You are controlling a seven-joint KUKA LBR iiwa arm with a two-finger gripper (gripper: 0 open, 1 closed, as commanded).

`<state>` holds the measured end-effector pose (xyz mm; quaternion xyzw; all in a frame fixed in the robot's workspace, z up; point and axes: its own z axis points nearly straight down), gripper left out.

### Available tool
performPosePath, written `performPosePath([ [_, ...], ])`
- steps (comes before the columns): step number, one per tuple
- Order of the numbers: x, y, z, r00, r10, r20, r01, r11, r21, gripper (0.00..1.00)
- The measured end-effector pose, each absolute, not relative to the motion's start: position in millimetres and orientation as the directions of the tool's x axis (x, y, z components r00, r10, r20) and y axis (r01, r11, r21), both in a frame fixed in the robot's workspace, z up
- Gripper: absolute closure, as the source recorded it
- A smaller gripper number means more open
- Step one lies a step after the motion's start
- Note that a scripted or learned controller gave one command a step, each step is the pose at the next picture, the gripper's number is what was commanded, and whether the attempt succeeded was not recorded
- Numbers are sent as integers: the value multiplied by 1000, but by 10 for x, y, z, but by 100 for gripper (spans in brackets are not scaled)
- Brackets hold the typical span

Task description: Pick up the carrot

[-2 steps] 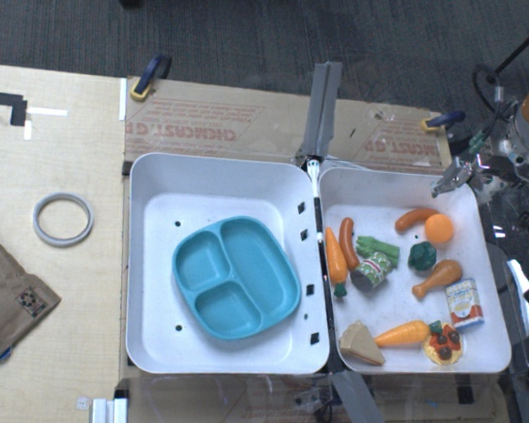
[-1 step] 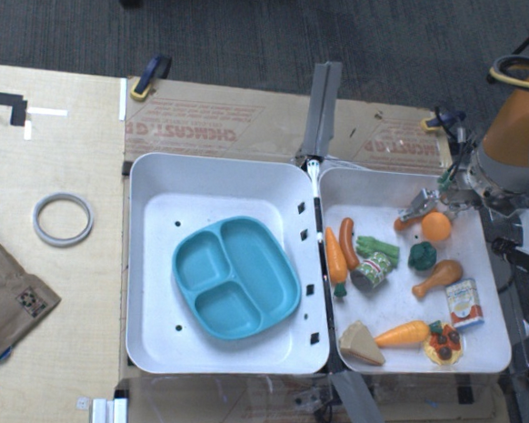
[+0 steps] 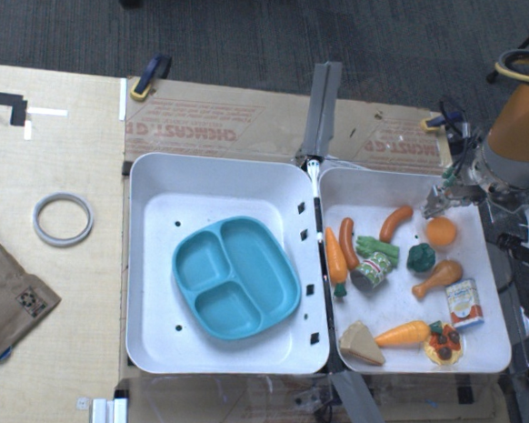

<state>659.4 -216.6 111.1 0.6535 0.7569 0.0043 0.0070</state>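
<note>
The left bin (image 3: 143, 242) is holding a blue tray (image 3: 235, 277) with three compartments. The right bin (image 3: 495, 297) is holding the food items. The carrot (image 3: 402, 334) is lying near the front edge, between a bread wedge (image 3: 362, 342) and a pizza slice (image 3: 444, 345). Further back are lying sausages (image 3: 396, 222), an orange (image 3: 441, 232), a drumstick (image 3: 436, 278) and a carton (image 3: 464, 303). The pincer (image 3: 440, 200) is hanging over the back right corner, just beside the orange; its opening cannot be determined
</note>
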Motion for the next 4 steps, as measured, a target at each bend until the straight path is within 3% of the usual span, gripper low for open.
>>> performPosePath([
  [1, 6594, -2156, 1108, -146, 989, -3, 989, 146, 14, 0],
  [2, 6483, -2198, 934, -368, 930, 1, 930, 368, 2, 0],
  [3, 6495, -2205, 1042, -367, 930, -3, 930, 367, 5, 100],
  [4, 6468, -1735, 985, -855, 518, -2, 518, 855, 2, 100],
])
